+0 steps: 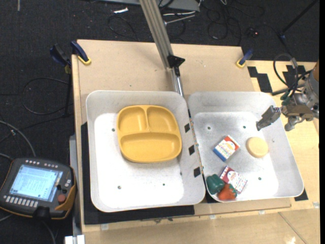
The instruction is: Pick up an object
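In the right bin (284, 151) lie a small white, blue and orange carton (226, 148), a round pale yellow piece (257, 147), a red and white packet (235, 180), and a green and red toy vegetable (220, 186) at the front left corner. My gripper (278, 119) hangs at the bin's far right edge, above and right of the yellow piece. Its two dark fingers (266, 119) stand spread apart with nothing between them.
The left bin (101, 187) holds a yellow divided plate (149, 133). A metal pole (158, 27) slants down to the seam between the bins. A teach pendant (35, 187) lies on the floor at the left. Clamps (81, 55) grip the bench's far corners.
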Robot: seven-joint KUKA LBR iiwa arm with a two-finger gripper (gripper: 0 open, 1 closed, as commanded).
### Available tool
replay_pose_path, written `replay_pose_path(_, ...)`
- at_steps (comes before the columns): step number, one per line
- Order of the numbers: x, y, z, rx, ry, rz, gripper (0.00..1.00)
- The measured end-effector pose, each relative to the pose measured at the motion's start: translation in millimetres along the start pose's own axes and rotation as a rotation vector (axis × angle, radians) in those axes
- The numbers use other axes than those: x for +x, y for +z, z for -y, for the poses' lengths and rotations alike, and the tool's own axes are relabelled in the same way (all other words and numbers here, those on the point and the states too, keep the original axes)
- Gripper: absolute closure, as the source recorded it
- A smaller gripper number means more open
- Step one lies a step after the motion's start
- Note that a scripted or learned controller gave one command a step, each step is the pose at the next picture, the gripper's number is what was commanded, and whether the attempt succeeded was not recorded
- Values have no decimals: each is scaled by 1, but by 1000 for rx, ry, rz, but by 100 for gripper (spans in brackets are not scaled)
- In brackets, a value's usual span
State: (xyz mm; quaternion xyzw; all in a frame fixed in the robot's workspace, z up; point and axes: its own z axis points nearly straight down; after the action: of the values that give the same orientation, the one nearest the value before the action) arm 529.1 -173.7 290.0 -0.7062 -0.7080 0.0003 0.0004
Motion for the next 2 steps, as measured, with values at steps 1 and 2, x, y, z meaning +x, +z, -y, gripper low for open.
replay_pose_path(1, 0, 0, 0, 0, 1, 0, 0)
replay_pose_path(2, 4, 62, 6, 5, 3, -1, 0)
